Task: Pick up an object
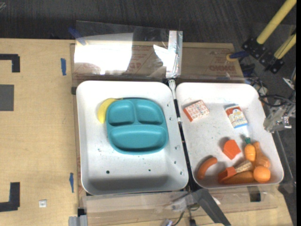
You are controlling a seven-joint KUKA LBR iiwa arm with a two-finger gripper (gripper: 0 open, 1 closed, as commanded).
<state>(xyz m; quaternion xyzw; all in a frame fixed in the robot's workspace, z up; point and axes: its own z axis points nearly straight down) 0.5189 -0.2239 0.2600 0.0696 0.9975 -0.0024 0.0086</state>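
Lying toward the front of the right bin (211, 126), the orange block (231, 149) looked light and rigid, best pinched across flat sides, while your gripper (277, 119), grip unreadable, sat at the rim.

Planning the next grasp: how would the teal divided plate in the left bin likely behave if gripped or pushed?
The teal divided plate looks like rigid moulded plastic, so probably stiff and light. It lies flat and wide, so it would likely slide, not tip. Its glossy rim may slip.
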